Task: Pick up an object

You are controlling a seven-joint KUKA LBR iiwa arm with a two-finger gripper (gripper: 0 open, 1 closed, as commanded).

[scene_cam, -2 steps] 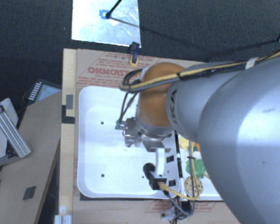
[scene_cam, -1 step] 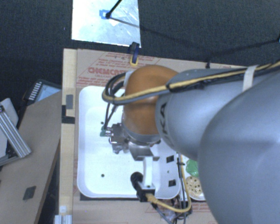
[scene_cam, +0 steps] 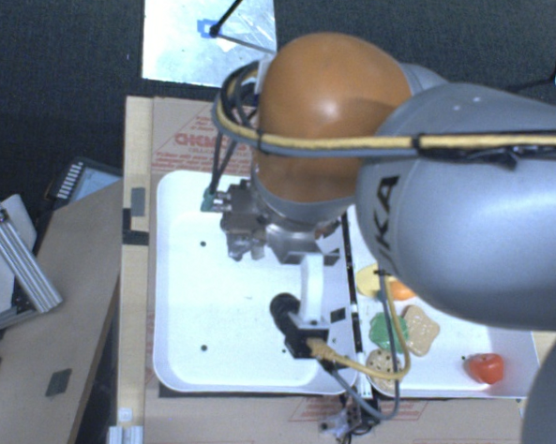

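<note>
Camera view: we look down on two shallow white bins, side by side, with the big grey arm [scene_cam: 467, 209] coming in from the right of the frame.
Left bin: the shallow white left bin [scene_cam: 189, 286] sits in the middle left of the frame. Its floor looks bare but for a few tiny dark dots.
Gripper: the metal gripper [scene_cam: 249, 229] hangs under the arm's round orange band [scene_cam: 331, 116], over the upper part of the left bin. I cannot tell how wide it is, and I see nothing held in it.
Black part: a black bent piece [scene_cam: 290, 325] with a tan cable sits low in the middle of the frame, by the wall between the bins. It looks like part of the rig, not a toy.
Things to pick: they lie in the right bin [scene_cam: 437, 381], lower right of the gripper. There is a yellow and orange piece [scene_cam: 393, 288], a green piece [scene_cam: 381, 329], a tan cracker-like square [scene_cam: 420, 330], a round tan biscuit shape [scene_cam: 379, 363], and a red tomato-like toy [scene_cam: 485, 367].
Which way to go: I think the gripper must move right and down in the frame to reach any of them.
Hidden: the arm covers most of the right bin, so more things may lie under it. The small pieces are hard to name.
</note>
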